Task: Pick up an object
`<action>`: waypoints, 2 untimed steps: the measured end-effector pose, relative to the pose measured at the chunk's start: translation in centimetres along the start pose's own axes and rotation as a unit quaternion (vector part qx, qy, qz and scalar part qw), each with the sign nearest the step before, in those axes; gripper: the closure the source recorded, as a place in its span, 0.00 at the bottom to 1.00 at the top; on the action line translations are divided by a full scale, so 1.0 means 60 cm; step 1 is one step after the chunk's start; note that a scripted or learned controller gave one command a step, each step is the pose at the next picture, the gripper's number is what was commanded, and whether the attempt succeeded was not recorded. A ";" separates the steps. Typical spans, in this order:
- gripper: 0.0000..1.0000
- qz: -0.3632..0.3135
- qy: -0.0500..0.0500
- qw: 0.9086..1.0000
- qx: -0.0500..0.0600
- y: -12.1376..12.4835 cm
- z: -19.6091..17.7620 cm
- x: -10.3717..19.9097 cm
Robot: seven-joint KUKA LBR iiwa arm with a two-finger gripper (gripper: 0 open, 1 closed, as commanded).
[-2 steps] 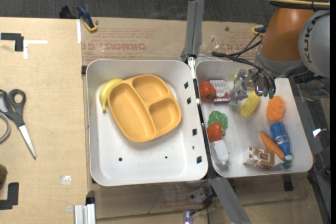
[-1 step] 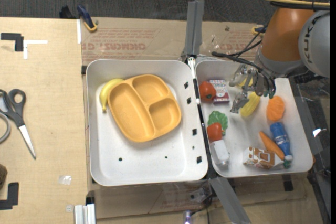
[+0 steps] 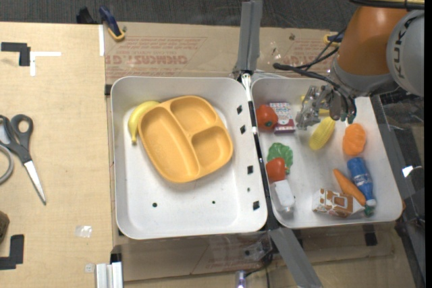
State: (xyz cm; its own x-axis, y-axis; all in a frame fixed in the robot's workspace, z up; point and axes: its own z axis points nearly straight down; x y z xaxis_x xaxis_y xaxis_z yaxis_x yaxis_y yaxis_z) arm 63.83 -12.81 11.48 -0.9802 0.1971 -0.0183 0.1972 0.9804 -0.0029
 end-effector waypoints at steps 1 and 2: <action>0.00 0.000 0.000 1.000 0.000 0.000 0.000 0.000; 0.00 0.011 0.007 1.000 -0.001 -0.054 0.035 0.042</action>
State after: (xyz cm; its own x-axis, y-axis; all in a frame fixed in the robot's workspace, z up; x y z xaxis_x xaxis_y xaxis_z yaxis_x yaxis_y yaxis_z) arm 60.78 -15.49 9.35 -0.9759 0.2184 -0.0043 0.2184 0.9759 -0.0004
